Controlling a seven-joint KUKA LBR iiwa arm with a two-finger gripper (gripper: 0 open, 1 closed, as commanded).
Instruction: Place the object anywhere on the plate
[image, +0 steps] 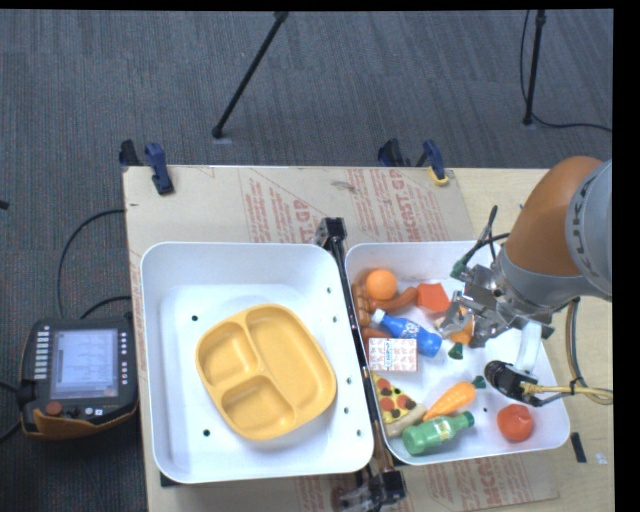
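A yellow three-compartment plate (265, 371) lies in the left white bin (170, 300) with nothing on it. The right bin (548, 432) holds toy food: an orange ball (380, 284), a red-orange block (433, 297), a blue and white bottle (408, 333), a white patterned carton (392, 354), a pizza slice (395, 404), a carrot (450, 399), a green bottle (437, 434) and a red tomato (515, 422). My gripper (463, 327) hangs low over the middle of the right bin, right of the blue bottle, above a small orange and green piece (458, 350).
A black divider clamp (335, 232) sits between the bins at the back. Blue clamps (158, 165) hold the bench's far edge. A teach pendant (80, 375) lies left of the bench. Cables (560, 390) trail from the wrist over the right bin's edge.
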